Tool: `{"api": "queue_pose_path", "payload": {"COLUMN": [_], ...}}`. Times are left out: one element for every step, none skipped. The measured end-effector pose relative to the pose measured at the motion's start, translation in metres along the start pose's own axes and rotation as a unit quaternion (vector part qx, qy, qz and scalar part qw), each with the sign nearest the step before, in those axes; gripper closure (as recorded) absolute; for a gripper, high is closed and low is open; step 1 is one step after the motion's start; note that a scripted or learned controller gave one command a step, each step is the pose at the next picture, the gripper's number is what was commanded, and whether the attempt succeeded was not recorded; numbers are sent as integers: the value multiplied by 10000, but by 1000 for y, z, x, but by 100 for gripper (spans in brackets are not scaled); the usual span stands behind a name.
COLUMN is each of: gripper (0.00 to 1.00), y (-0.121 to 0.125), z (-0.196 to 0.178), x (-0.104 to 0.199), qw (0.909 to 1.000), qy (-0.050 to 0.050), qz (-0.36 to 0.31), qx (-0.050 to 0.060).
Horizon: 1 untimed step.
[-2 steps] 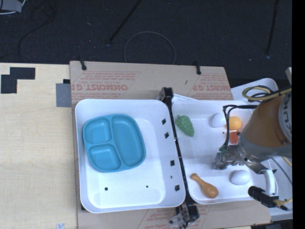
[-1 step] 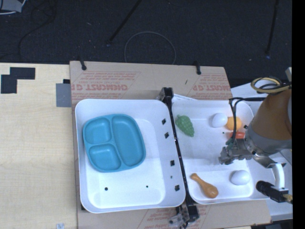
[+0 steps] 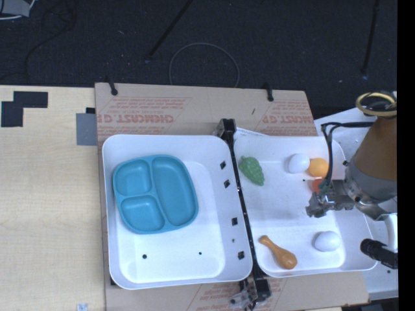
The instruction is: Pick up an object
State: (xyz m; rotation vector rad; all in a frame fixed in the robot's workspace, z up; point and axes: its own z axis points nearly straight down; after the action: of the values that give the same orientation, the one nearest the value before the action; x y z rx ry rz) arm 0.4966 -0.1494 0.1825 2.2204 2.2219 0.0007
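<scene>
End effector [image 3: 319,206] low over right bin [image 3: 279,193], near its right wall; grip state can't tell. White egg [image 3: 327,241] just below it, white ball [image 3: 298,163] and orange ball [image 3: 318,167] above. Green piece [image 3: 251,171] and wooden drumstick [image 3: 279,252] toward the divider; open floor mid-bin. Left bin [image 3: 162,264] carries blue divided plate [image 3: 155,193].

Blue divided plate [image 3: 155,193]; green leafy item [image 3: 251,170]; two white eggs [image 3: 298,163]; orange ball [image 3: 318,167]; tan drumstick [image 3: 279,252]; white bins [image 3: 214,264].
</scene>
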Motion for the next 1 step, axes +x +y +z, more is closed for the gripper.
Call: {"api": "queue_pose_path", "payload": {"gripper": [100], "y": [-6], "z": [-44], "x": [0], "qw": [10000], "qy": [-1], "qz": [-1], "qx": [-4]}}
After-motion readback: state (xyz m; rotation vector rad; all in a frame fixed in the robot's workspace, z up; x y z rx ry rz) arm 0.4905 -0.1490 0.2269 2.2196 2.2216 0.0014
